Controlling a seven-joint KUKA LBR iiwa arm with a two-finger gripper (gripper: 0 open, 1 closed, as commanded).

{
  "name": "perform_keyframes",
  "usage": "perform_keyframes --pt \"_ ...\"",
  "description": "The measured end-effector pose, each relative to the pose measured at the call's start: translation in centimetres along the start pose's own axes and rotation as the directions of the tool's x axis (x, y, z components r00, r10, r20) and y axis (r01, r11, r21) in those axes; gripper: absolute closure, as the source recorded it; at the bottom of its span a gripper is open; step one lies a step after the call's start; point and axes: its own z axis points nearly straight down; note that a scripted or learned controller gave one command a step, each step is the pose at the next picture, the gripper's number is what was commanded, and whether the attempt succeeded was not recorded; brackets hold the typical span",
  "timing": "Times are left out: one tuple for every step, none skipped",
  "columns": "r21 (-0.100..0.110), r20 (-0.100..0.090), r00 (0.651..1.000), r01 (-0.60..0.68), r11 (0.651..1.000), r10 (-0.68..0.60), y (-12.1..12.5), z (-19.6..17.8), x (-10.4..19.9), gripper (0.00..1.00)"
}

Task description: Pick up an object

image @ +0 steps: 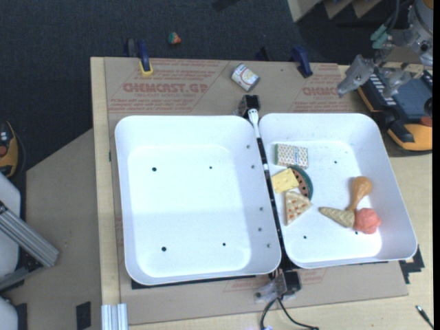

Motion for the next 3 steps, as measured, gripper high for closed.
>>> perform_keyframes --pt "0.015 0.0 1.0 -0.005 1.0 0.005 -0.3 -0.1 -0.3 1.0" --pt "0.021 -0.002 1.0 -0.009 1.0 0.009 -4.4 -2.6 -1.9 1.0" --pt "0.002 0.001 1.0 -0.007 1.0 0.007 -8.3 -15.5 -2.4 1.0"
